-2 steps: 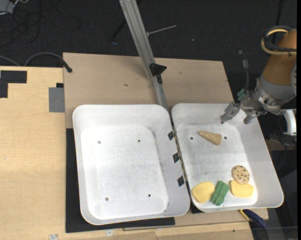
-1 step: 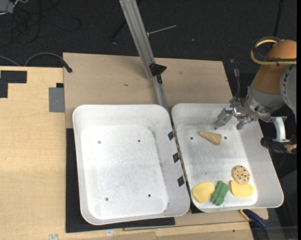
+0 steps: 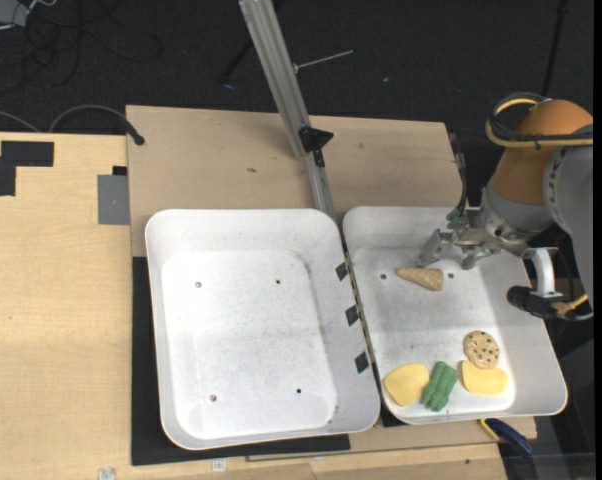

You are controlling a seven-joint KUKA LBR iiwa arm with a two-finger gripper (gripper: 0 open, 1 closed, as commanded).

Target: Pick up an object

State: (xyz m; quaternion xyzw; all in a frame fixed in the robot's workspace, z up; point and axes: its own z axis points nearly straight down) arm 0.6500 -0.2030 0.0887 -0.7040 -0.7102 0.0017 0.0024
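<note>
A tan wedge-shaped piece [image 3: 421, 278] lies in the upper middle of the right bin [image 3: 541, 393]. My gripper [image 3: 449, 253] hangs just above and to the right of it, at the end of the grey arm with the orange band [image 3: 541, 128]. Nothing shows between the fingers. Along the bin's front edge lie a yellow piece [image 3: 406, 383], a green piece [image 3: 441, 385], another yellow piece [image 3: 483, 379] and a round brown speckled cookie [image 3: 480, 347].
The left bin [image 3: 241, 318] sits beside the right one, joined by black clips [image 3: 351, 313]. A slanted metal rail [image 3: 286, 88] rises behind the bins. Wooden bench surface lies to the left.
</note>
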